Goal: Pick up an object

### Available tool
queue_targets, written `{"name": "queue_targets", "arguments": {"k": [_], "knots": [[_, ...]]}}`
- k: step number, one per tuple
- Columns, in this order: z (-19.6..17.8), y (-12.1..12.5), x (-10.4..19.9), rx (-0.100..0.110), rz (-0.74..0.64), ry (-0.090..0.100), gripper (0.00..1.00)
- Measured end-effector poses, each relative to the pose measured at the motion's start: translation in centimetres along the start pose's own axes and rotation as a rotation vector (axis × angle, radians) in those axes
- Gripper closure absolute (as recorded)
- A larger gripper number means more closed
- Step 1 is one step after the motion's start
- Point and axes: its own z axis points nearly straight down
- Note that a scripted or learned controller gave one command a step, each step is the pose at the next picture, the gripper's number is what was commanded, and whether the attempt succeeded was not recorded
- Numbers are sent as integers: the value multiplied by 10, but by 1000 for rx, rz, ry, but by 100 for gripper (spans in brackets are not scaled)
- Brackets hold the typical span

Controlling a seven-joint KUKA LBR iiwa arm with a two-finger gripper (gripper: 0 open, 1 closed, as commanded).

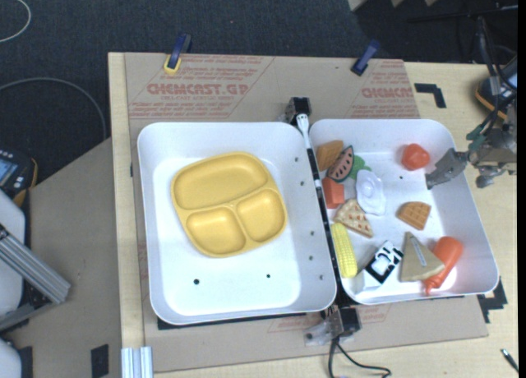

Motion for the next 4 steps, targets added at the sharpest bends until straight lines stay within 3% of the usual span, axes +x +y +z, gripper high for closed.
{"name": "queue_targets", "arguments": {"k": [1, 4], "knots": [[-6, 2, 0, -13, -3, -3, 0], [153, 1, -2, -5, -2, 0, 0]]}}
